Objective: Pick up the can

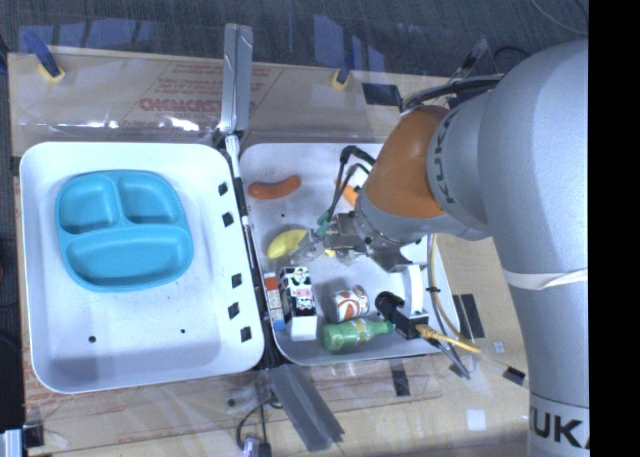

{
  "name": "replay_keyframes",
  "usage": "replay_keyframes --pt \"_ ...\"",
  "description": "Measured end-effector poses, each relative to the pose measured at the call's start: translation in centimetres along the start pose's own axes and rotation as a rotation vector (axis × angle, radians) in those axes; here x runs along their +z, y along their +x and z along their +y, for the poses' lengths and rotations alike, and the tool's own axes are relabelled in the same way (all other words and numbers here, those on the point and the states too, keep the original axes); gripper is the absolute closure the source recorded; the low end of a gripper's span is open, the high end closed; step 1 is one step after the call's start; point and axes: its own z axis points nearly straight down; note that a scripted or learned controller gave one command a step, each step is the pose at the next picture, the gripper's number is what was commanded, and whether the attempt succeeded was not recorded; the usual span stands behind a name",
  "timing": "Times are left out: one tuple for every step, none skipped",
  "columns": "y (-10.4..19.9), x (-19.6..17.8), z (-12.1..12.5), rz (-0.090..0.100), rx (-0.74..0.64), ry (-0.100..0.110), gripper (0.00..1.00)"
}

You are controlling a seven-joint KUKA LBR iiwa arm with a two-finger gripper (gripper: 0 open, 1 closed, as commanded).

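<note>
The can [349, 302] lies on its side in the right bin [262, 167], near edge, just left of a green bottle's [352, 335] neck. The end effector [338, 235] hovers just beyond it; its opening I cannot tell. Approach step: next, descend nearer onto the can.

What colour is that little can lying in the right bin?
The small can is red and white, seen in the camera view.
</note>
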Motion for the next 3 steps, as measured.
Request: replay_keyframes --pt "-5.9 0.0 -2.0 0.002 0.054 0.003 0.0" --pt "0.8 -12.1 -2.1 0.001 -0.049 -0.002 0.0" --pt "1.6 -1.0 -2.3 0.001 -0.027 0.0 0.0"
